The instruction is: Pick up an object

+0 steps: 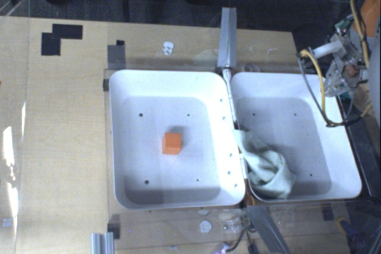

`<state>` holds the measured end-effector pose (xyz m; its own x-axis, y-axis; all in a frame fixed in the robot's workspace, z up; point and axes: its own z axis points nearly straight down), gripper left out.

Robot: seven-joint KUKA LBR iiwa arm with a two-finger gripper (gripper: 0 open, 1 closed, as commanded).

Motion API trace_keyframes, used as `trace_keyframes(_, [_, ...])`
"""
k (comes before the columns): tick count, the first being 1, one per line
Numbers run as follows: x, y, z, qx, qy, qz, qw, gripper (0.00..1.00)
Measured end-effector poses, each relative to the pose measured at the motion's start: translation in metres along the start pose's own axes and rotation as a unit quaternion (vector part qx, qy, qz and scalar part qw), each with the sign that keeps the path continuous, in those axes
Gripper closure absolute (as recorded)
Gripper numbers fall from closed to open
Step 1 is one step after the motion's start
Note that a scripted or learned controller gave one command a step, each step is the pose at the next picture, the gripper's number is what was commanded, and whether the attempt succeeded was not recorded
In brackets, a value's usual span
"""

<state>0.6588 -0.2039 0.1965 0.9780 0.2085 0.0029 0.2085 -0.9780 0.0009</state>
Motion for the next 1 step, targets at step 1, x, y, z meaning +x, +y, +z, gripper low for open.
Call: trace_keyframes(1, [0.0022, 0.0003, -0.0001, 0.000, 0.000, -0.001, 1.0000, 1.00])
